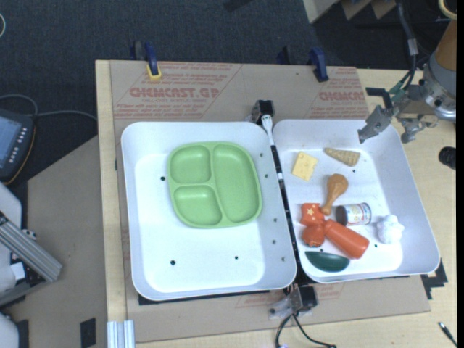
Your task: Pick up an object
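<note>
White plastic makes up the two shallow bins, set side by side on a brown board. Left bin (145, 259) carries a green divided plate (215, 184) with three compartments, lying flat near the bin's middle. Right bin (413, 194) holds the small things, gathered toward its near half: an orange-red carrot-like piece (341, 238) lying flat, its end touching a red block with a star (312, 214); a dark green curved piece (328, 261) just beside them at the near edge; a brown drumstick (334, 189) tilted above the red block; a yellow cheese wedge (304, 166); a tan cone (342, 156) near the far side; a small can (357, 213) on its side; and a white lump (391, 229), too blurred to name. The gripper (391, 119) hangs over the far right corner of the right bin, well apart from every object; its fingers (371, 127) seem spread with nothing between them, though the view is soft there.
</note>
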Robot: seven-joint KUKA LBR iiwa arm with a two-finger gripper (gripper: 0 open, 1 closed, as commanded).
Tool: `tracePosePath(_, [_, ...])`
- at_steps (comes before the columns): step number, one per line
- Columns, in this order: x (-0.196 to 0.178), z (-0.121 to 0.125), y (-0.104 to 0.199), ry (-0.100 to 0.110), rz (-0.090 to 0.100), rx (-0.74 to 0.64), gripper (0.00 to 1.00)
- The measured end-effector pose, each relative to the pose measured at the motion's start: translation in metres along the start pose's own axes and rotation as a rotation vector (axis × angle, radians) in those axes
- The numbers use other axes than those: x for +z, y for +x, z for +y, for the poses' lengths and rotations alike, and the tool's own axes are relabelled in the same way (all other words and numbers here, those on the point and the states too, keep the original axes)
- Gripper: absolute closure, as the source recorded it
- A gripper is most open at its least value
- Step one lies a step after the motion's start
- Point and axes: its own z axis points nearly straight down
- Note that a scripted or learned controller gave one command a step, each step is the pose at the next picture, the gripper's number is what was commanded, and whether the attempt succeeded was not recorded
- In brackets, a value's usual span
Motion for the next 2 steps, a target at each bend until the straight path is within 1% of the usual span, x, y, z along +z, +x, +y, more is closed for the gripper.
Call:
tracePosePath(1, [-0.008, 0.002, 0.000, -0.013, -0.003, -0.003, 0.00])
tracePosePath(2, [0.035, 0.002, 0.001, -0.007, -0.001, -0.003, 0.00])
